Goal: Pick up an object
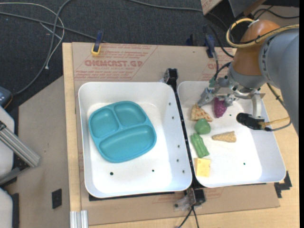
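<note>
The tool (219,98) hangs low over the purple piece (220,107) at the right bin's (266,172) far-left end, grip state impossible to tell, and it should straddle that piece squarely, clear of the neighbouring pizza slice (200,113)

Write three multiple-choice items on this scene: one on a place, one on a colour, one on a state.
1. Where does the divided plate lie?
A. left bin
B. right bin
C. on the cardboard

2. What colour is the item under the gripper?
A. yellow
B. purple
C. blue

3. How does the plate sit?
A. flat, compartments up
B. flipped over
C. leaning on a wall

Key: 1 A, it lies in the left bin; 2 B, the lumpy piece there is purple; 3 A, its three compartments face up.
</note>
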You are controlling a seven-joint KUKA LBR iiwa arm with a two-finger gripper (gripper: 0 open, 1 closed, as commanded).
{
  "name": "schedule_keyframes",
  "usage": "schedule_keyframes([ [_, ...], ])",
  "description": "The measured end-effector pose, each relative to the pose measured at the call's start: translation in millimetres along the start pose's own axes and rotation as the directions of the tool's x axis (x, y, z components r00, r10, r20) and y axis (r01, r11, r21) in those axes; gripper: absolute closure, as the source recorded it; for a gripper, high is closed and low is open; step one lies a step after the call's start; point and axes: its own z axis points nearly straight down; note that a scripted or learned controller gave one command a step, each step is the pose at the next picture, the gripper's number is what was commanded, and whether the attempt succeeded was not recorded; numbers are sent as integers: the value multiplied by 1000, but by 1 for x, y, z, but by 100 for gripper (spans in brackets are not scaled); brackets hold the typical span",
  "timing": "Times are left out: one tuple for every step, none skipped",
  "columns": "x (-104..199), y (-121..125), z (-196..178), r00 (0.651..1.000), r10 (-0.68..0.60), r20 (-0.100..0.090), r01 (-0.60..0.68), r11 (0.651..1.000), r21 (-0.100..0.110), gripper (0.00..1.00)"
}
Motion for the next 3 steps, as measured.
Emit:
schedule_keyframes([
  [0, 2, -11, 1000, -1, 1, 1, 1000, -8, 100],
  [3, 11, -58, 1000, -2, -3, 2, 1000, 7, 100],
  [2, 14, -111, 1000, -2, -3, 2, 1000, 5, 100],
])
